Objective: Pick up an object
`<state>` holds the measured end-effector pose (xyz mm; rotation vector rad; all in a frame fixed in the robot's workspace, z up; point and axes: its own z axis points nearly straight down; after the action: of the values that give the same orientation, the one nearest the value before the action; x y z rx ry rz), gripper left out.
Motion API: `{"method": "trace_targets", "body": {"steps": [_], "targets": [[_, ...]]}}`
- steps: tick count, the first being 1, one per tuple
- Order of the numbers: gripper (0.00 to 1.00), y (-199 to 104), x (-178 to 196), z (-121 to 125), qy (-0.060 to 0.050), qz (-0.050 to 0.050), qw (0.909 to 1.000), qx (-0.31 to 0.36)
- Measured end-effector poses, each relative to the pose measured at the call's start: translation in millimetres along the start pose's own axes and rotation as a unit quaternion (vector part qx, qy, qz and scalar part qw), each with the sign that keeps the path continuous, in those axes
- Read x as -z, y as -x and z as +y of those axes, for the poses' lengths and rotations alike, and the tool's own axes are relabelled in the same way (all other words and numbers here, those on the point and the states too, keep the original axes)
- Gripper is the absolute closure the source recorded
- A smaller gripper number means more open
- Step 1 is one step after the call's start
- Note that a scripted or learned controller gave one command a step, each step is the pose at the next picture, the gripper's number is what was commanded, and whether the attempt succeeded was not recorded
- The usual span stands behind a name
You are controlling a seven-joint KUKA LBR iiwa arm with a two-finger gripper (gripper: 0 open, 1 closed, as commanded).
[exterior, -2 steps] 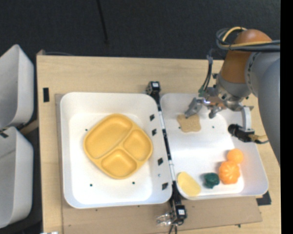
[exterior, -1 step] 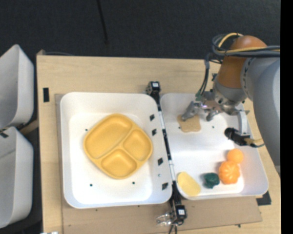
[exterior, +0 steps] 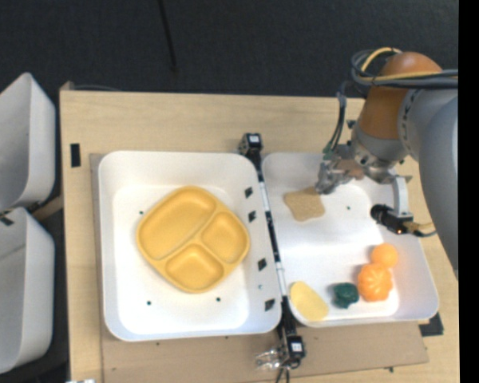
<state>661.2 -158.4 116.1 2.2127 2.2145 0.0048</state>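
The gripper [exterior: 329,180], whose state I cannot tell, hangs near the right bin's [exterior: 415,306] far edge beside the tan piece [exterior: 304,206], seemingly approaching; next, a descent onto it

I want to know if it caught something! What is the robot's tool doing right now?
Tool: cannot be told; it sits low in the right bin, just beside the tan flat piece.

Two white bins [exterior: 112,214] sit side by side on the bench [exterior: 80,118]. One yellow tray [exterior: 193,238] at nine o'clock. At three o'clock: one tan piece [exterior: 304,206], two orange things [exterior: 377,271], one green lump [exterior: 344,294], one pale yellow piece [exterior: 308,301].
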Motion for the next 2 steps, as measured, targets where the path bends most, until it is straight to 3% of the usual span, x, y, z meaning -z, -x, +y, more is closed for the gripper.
{"method": "trace_targets", "body": {"steps": [1, 2], "targets": [[1.00, 3.2, 63.0, 8.5, -0.001, 0.002, 1.0000, 0.002], [1.00, 4.5, 98.6, 10.0, -0.002, 0.002, 1.0000, 0.002]]}}
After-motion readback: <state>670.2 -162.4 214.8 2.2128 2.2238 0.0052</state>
